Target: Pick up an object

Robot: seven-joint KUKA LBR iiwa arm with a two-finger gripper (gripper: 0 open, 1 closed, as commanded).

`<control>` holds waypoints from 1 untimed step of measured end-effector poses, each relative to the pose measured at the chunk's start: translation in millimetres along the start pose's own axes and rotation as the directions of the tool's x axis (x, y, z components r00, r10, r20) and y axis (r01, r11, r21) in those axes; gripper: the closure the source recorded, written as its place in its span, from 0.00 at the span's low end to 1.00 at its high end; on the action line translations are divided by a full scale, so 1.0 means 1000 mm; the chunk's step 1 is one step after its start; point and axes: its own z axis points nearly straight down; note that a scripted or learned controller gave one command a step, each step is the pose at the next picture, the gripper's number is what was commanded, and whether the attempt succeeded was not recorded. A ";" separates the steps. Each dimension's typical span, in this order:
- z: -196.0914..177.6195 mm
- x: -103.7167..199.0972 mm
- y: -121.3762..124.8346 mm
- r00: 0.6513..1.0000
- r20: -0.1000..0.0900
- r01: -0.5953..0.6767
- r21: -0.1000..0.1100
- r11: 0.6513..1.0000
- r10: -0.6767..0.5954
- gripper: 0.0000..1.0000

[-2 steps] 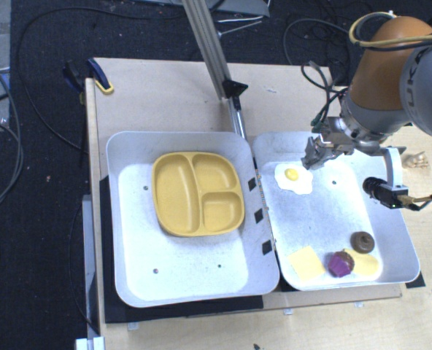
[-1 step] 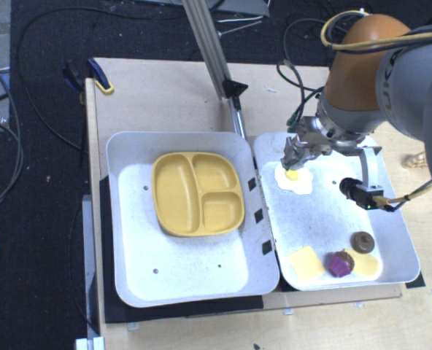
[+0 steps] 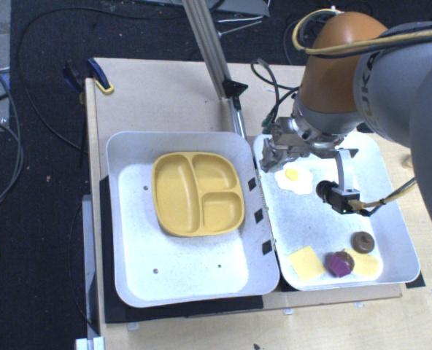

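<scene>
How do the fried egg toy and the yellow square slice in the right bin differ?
The fried egg toy is white with a yellow yolk and an irregular rounded outline; the yellow square slice is plain yellow with straight edges. The egg lies at the bin's far end beside the gripper; the slice lies at the near end, next to a purple object. Both lie flat in the right bin.

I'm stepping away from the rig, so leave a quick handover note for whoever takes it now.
Claw: low over the far end of the right bin, beside the fried egg; no object seen in it.
Right bin also holds a yellow square, a purple piece touching a pale yellow piece, and a brown ring.
Left bin holds the yellow divided plate.
Done: nothing lifted yet.
Left: grasp one object, probably the egg, and raise it.
</scene>
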 end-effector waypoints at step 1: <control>0.010 0.046 -0.017 1.000 0.002 -0.001 0.004 1.000 0.001 1.00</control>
